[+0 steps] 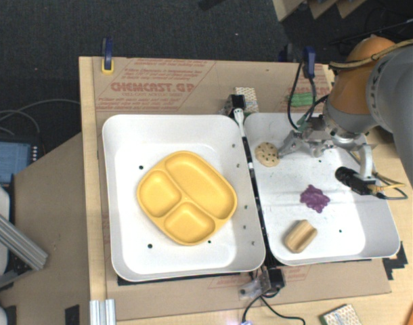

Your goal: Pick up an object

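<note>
tan block (300, 235): closest to the camera, front of the right bin (359, 225), sitting on its own; looks light and stiff, blunt sides, so squeezing across the short width seems the easy grab imo
yellow plate (186, 196): in the left bin (125, 154), three compartments, wide and slick, only the rim to hold, I'd skip it
purple lump (315, 198): mid right bin, just behind the block; looks soft and crumpled, probably weighs nothing, pinch it top-down through the middle
cookie (266, 154): far left of the right bin, close to the wall; flat, thin, probably rigid, and the edges might slip
pincer (319, 143): far end of the right bin, just beside the cookie, nothing visibly held; can't tell if it's apart or together
</note>
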You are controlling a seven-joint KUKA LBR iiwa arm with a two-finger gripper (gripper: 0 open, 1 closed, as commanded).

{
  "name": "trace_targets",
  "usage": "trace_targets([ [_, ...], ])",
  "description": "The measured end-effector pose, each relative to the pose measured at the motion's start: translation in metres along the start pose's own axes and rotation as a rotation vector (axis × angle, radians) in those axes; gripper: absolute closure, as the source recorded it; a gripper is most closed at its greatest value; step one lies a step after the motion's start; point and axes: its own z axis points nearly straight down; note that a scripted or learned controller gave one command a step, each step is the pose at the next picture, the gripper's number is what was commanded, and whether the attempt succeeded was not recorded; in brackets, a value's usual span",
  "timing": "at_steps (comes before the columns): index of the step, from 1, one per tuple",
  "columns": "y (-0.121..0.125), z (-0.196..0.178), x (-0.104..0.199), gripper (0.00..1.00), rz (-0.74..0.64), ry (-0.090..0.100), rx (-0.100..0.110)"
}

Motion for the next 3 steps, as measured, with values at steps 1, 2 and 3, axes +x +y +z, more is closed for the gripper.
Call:
trace_targets([
  [1, -0.091, 0.001, 0.004, 0.00, 0.007, 0.004, 0.016],
  [2, -0.044, 0.000, 0.022, 0.00, 0.002, 0.000, 0.003],
  [3, -0.099, 0.000, 0.013, 0.00, 0.008, 0.003, 0.014],
])
